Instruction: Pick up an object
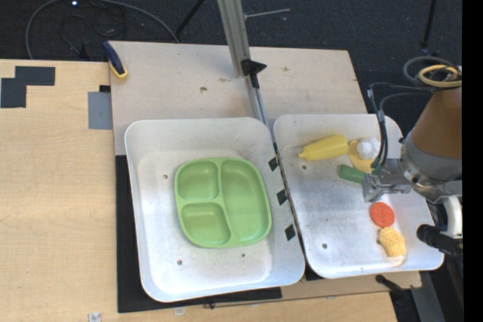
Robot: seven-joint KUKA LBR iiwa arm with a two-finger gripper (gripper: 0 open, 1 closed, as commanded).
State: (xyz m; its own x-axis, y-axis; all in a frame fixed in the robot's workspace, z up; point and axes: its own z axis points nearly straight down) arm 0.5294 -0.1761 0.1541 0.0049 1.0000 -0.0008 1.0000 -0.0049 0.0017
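Two bins are set side by side on the bench [189,79]. In the left bin [151,162] a divided tray [223,202] is placed near the middle. In the right bin [332,237] several things are gathered toward the right side: a bottle [326,148] is laid at the far end, a ball [366,148] just to its right, a marker-like stick [351,173] just nearer than these, a round piece [383,215] nearer still, and a corn-like piece [392,241] nearest. The claw [377,185] is positioned between the stick and the round piece.
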